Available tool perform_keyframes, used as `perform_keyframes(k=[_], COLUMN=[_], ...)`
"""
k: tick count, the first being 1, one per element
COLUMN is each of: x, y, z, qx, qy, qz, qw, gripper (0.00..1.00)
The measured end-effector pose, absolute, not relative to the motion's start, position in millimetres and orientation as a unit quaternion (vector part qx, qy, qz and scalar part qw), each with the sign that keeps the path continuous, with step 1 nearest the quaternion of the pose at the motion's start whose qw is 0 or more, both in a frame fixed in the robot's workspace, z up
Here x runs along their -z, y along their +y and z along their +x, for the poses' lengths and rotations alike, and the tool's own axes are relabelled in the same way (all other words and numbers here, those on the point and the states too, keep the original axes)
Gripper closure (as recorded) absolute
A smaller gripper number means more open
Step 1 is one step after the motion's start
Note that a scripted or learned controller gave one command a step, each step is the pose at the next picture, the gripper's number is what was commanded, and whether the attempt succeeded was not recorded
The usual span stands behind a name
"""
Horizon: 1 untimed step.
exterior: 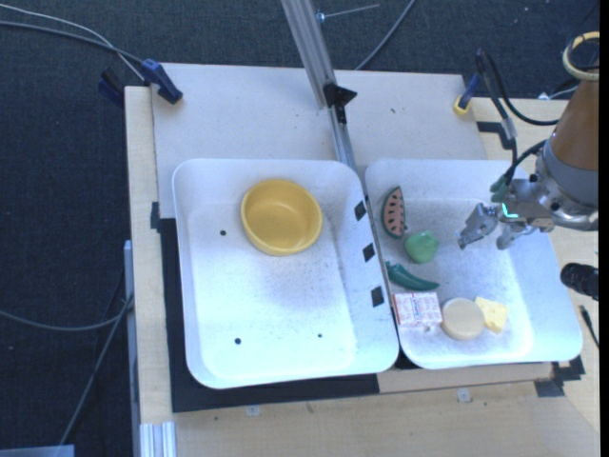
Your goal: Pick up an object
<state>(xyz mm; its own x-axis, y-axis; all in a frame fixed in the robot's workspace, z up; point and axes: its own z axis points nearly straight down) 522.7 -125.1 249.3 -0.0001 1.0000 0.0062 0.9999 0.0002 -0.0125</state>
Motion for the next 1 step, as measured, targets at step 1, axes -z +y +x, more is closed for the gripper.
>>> perform_keyframes(k=[1], x=[-251.0], y=[-125.1], z=[523.4], qx=[-0.001], qy=[-0.707], qz=[-0.707], qw=[0.005], gripper=[0.0])
